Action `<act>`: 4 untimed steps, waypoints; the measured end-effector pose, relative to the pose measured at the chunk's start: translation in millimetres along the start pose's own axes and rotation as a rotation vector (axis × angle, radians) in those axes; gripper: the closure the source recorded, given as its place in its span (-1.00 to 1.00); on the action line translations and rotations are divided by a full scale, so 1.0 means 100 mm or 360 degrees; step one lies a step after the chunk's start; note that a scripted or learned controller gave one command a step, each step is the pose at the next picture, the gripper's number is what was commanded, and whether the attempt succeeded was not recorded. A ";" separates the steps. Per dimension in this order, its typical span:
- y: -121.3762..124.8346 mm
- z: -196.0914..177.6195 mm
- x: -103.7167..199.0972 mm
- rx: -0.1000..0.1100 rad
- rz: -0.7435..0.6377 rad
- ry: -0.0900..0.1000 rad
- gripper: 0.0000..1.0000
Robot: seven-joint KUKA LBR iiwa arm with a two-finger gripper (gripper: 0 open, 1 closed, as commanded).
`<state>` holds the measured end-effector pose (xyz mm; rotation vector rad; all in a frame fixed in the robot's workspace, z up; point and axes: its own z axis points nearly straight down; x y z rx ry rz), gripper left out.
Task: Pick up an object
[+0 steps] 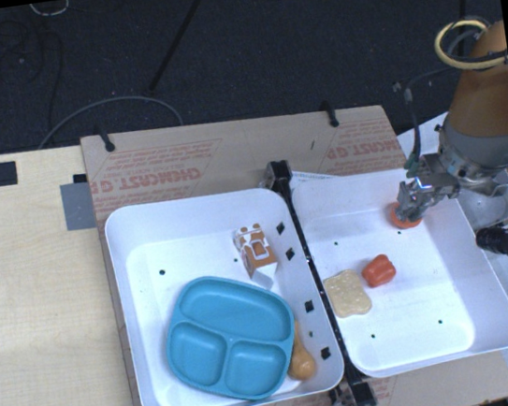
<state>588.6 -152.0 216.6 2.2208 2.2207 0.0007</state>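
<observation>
Claw sits on your orange-red disc in the right bin; grip state unreadable.

A small orange-red disc lies flat at the right bin's far edge, claw touching.

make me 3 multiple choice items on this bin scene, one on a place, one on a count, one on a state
1. Where does the blue tray lie?
A. left bin
B. right bin
C. on the bench outside the bins

2. How many things lie in the right bin?
A. one
B. three
C. five

3. How does the tray sit?
A. upside down
B. stood on edge
C. open side up

Key:
1 A, it fills the left bin's lower part.
2 B, an orange disc, a red piece and a beige piece.
3 C, its three compartments show.
</observation>
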 end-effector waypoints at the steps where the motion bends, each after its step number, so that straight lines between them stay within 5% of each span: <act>1: 0.07 0.07 0.57 0.0006 -0.0007 0.0004 1.00; 4: 0.23 0.11 2.17 0.0004 -0.0007 0.0001 1.00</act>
